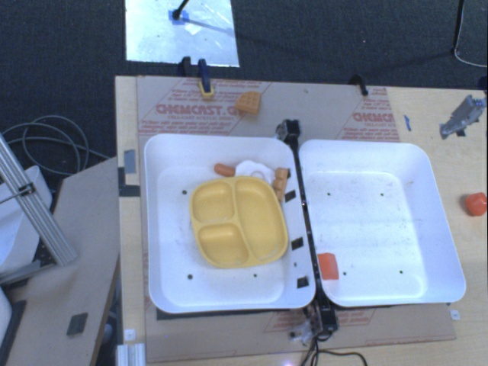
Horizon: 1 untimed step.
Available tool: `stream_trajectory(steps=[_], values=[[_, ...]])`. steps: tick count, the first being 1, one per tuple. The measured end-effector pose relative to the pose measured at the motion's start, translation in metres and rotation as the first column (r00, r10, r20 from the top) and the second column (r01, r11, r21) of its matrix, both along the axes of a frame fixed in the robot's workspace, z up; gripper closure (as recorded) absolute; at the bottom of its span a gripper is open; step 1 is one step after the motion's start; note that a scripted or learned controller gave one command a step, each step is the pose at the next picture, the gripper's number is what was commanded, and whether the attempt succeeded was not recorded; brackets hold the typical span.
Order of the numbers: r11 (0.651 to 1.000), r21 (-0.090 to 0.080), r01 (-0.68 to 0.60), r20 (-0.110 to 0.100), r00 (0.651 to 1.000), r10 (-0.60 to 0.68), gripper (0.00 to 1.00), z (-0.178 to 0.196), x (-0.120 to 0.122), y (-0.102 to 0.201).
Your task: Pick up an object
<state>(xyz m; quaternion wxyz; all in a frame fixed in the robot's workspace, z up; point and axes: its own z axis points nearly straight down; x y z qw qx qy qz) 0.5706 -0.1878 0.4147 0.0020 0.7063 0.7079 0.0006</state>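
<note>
A yellow divided plate [238, 222] was seen lying flat near the middle of the left bin [171, 280]. Just beyond the plate's far rim, a small orange sausage-shaped piece [224, 170] was found, with a white piece [254, 169] beside it that was partly covered by the plate. A tan block [280, 181] was set at the plate's far right corner, close to the bin wall. To the right of the plate, across the divide, an orange-red block [327, 265] was placed in the near left corner of the right bin [427, 280]. Well beyond the plate, outside the bins, a waffle-shaped piece [248, 102] was left on the tabletop [320, 105]. Far to the plate's right, a grey object [463, 117] and a small orange object [476, 203] were laid on the tabletop, well apart. Whether the pincer was apart or together could not be told.
</note>
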Motion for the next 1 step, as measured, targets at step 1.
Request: stream_trajectory(steps=[1], values=[[1.000,0.000,0.000,0.000,1.000,0.000,0.00,0.0000,0.0000,0.0000]])
